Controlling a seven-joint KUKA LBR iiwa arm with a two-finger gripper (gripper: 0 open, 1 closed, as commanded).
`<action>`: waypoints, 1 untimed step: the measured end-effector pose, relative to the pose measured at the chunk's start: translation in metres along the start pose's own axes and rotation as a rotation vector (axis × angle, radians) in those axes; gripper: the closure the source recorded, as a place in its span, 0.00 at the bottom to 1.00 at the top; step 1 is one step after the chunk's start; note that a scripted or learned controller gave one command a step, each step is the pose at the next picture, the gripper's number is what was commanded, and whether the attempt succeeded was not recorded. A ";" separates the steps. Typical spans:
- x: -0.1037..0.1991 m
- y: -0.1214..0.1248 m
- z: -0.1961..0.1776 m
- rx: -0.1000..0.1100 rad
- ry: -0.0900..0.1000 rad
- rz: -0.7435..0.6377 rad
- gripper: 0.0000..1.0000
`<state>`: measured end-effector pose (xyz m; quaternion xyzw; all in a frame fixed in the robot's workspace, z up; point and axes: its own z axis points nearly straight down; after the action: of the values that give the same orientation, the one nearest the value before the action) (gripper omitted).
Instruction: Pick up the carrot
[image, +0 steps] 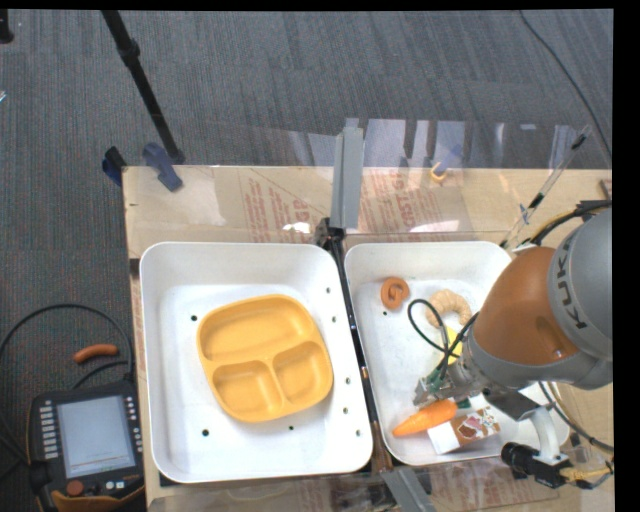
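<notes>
Over in the left white bin (160, 300), a yellow three-compartment plastic plate (264, 356) sits alone. Across to the right white bin (372, 400): a small brown ring-shaped toy (394, 292) near the far edge, the orange carrot (424, 419) lying near the front edge, and the hand (447, 385) right above its thick end.

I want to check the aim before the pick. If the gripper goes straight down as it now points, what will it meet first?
Most likely the carrot: the gripper sits just above its thick end in the right bin. Depth is unclear from this slanted view.
</notes>
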<state>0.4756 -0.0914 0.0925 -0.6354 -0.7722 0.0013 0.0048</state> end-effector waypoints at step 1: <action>-0.051 -0.008 0.007 -0.008 -0.003 0.338 1.00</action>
<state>0.4769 -0.1426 0.0855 -0.7563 -0.6543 -0.0002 0.0008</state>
